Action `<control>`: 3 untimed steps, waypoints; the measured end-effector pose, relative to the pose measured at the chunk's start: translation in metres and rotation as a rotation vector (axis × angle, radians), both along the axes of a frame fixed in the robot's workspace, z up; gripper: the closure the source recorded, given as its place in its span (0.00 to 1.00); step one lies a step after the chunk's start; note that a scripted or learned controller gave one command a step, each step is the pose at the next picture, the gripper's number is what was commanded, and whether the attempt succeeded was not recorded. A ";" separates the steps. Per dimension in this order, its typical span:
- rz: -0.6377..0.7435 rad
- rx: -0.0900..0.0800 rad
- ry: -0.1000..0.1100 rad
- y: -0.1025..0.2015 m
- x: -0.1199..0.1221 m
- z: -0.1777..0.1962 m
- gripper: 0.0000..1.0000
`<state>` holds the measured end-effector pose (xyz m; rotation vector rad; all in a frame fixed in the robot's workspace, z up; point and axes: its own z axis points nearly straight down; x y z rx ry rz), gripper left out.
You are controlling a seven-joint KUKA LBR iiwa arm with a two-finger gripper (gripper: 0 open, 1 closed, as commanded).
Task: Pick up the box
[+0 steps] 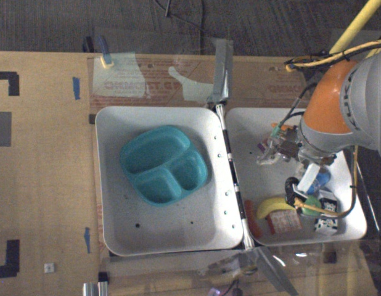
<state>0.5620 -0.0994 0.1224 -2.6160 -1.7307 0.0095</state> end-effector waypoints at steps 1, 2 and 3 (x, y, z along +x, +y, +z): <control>0.242 0.003 -0.001 -0.010 -0.002 0.002 0.00; 0.118 -0.004 -0.012 -0.012 0.077 -0.036 0.00; 0.184 0.002 -0.001 -0.039 0.034 -0.026 0.00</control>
